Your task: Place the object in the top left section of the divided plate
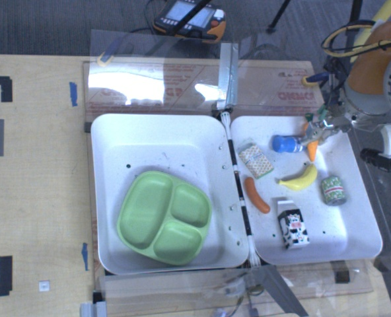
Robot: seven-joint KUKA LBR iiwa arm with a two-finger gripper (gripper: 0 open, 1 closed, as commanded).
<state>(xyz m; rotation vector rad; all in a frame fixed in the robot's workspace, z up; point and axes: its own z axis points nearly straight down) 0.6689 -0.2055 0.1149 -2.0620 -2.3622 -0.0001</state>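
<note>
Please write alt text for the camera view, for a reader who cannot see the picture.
A green divided plastic plate lies in the left shallow white bin. The right white bin holds a yellow toy banana, an orange toy sausage, a blue cup, a small cow-print carton and a patterned packet. The arm's tool hovers at that bin's upper right corner.

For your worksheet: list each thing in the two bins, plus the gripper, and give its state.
divided plate: in left bin, nothing on it
hot dog: lying in right bin
banana: lying flat
milk carton: lying on its side
can: on its side
blue object: lying by the gripper
checked packet: lying flat
gripper: over right bin's far edge
</note>
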